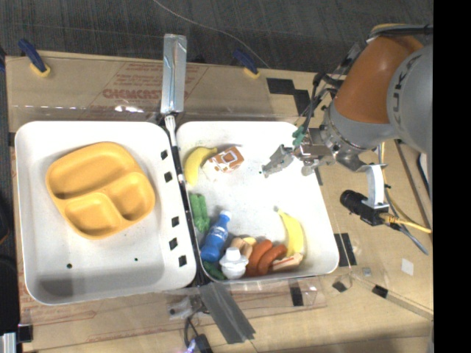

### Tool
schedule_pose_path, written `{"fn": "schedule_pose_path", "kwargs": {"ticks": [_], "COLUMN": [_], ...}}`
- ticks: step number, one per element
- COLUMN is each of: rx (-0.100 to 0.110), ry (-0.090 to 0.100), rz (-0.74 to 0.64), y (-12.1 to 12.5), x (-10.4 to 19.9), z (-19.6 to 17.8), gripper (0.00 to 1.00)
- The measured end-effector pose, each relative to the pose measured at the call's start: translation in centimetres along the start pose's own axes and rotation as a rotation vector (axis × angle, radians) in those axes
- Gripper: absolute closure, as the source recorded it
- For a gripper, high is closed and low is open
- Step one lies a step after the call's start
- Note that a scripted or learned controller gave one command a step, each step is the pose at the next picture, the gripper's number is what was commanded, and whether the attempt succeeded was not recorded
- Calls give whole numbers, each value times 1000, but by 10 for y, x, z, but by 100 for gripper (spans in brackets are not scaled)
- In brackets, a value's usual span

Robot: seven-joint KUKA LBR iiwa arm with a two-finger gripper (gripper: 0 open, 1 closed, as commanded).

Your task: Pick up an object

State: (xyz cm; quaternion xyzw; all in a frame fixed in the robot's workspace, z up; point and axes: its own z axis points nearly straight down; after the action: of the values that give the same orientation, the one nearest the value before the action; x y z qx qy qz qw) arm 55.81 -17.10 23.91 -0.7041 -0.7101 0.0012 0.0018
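Gripper (278, 160): over right bin (313, 142), upper right area; finger spread cannot be told; nothing visibly held. Banana (293, 232): lower right.

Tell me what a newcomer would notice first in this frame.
Probably the yellow tray, lying alone in the left bin. Next the arm, reaching in from the right with its gripper over the right bin, and the toy food heaped along that bin's near edge beside a blue bottle.
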Motion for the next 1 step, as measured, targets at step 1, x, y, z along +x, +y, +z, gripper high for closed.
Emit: {"fn": "schedule_pose_path", "kwargs": {"ticks": [1], "rx": [1], "ry": [1], "rz": [-64], "y": [-20], "x": [4], "z": [16], "gripper": [0]}}
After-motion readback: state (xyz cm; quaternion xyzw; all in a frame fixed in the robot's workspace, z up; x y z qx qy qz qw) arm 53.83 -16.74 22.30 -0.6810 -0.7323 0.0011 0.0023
